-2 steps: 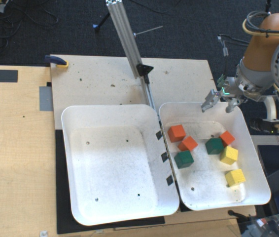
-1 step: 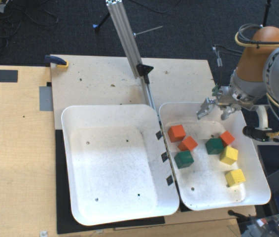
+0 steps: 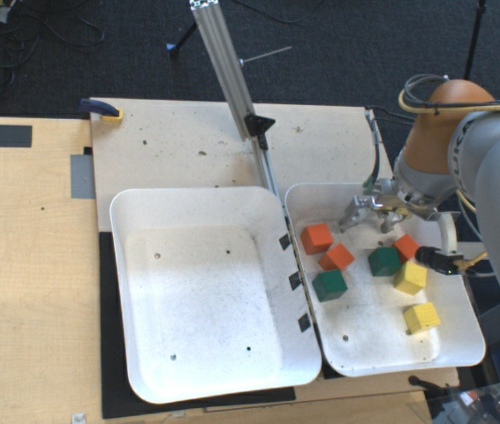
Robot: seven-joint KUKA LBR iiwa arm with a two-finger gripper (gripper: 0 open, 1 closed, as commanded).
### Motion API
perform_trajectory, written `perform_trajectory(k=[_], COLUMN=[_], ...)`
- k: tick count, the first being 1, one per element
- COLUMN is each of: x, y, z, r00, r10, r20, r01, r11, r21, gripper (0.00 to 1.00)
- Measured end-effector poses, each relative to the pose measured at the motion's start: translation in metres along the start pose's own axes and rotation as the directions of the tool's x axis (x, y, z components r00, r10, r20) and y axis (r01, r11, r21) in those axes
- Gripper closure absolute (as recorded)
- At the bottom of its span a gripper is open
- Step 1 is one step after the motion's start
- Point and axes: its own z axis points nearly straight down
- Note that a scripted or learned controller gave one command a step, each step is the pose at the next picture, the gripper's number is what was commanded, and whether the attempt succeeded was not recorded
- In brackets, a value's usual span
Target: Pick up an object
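The right bin (image 3: 462,347) holds several blocks. Two orange blocks (image 3: 317,237) (image 3: 337,257) lie near its left wall, with a green block (image 3: 329,284) just below them. Another green block (image 3: 383,261), a third orange block (image 3: 406,247) and a yellow block (image 3: 411,277) cluster at mid-right. A second yellow block (image 3: 421,317) lies nearer the front. My gripper (image 3: 369,221) hangs over the far part of this bin, above and between the two clusters. It is open, with nothing between its fingers.
The left bin (image 3: 126,237) sits beside the right one, with black clips on the shared wall. A slanted aluminium bar (image 3: 228,64) rises behind the bins. The grey arm (image 3: 462,166) fills the right side above the bin.
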Motion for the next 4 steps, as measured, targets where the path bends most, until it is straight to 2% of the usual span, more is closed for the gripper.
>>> perform_trajectory(k=[1, 2, 4], x=[0.001, 0.001, -0.005], y=[0.0, 0.0, 0.002], z=[0.004, -0.006, -0.104], r00=[1.0, 1.0, 1.0], r10=[-0.001, -0.002, -0.001], r20=[0.001, 0.001, 0.003], r01=[0.001, 0.002, 0.001], r11=[1.0, 1.0, 1.0], r21=[-0.005, -0.004, -0.014], gripper=[0.0, 1.0, 1.0])
